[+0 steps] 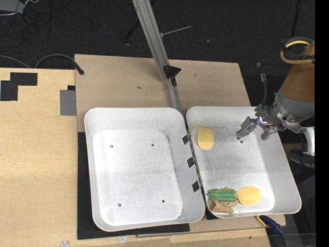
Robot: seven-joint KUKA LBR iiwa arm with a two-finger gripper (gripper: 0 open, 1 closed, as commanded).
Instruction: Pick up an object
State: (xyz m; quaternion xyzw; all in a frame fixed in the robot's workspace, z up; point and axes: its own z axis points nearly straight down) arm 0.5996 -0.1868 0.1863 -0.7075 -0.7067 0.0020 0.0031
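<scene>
Right now, from the overhead camera, your gripper [255,128] hangs over the upper right part of the shallow white right-hand bin [277,163], fingers spread and nothing between them. Taking that bin as your landmark: the pale yellow oval soft object [205,138] lies near its upper left wall, well apart from the gripper. At its lower edge a green ridged toy [222,194], a tan crumpled piece [222,206] and a round yellow disc [249,195] sit crowded together, touching. Watch that cluster; a descent there could nudge neighbours or catch two at once. The oval sits close to the wall, so one finger might strike the rim. The left-hand white bin [97,138] adjoins it on the surface.
</scene>
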